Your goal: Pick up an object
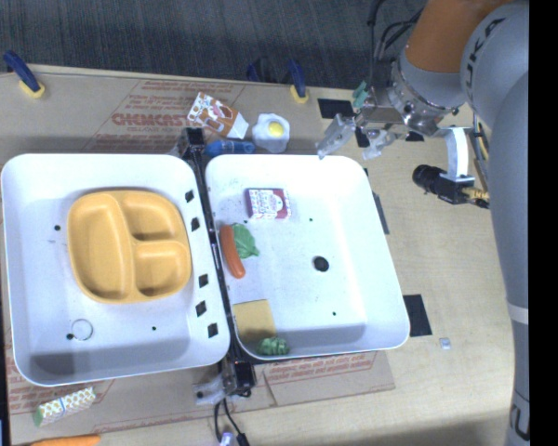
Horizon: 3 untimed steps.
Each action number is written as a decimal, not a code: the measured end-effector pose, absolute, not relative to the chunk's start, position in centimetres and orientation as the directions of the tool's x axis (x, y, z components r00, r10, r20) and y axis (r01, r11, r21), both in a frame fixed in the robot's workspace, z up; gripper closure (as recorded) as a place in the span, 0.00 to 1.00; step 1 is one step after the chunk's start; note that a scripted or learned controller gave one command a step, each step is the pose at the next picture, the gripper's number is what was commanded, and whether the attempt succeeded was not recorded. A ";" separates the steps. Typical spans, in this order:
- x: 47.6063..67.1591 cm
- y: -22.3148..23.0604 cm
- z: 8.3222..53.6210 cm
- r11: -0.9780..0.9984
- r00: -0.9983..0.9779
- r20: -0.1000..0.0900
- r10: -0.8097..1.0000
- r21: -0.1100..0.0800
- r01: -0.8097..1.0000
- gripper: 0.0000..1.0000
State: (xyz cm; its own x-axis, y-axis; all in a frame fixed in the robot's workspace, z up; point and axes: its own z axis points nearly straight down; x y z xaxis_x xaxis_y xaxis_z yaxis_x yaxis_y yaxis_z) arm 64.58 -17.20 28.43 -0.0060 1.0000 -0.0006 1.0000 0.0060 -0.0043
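My gripper [350, 141] hangs over the far rim of the right bin [381, 249], near its back right corner. Its pale fingers [331, 141] stand apart, open, with nothing between them. Inside that bin lie a small purple and white box [266, 203], an orange carrot [232, 252] with a green top [247, 242], a flat yellow square [254, 319], a small green piece [275, 346] and a small black disc [321, 265]. All of them lie left of and nearer than the gripper.
The left bin [23, 249] holds a yellow divided tray [130, 244] and a clear ring [81, 329]. Behind the bins lie a snack packet [210, 112], a blue item [229, 145] and a white and yellow toy egg [272, 131]. A wrapper [65, 403] lies at the front left.
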 end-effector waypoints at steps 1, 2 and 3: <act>65.5 -15.0 12.2 0.134 -0.134 0.002 0.991 -0.008 0.991 0.00; 57.0 -9.7 9.2 0.122 -0.122 0.000 0.993 -0.004 0.993 0.00; 61.8 -9.6 9.2 -0.008 0.008 0.000 1.000 -0.003 1.000 0.00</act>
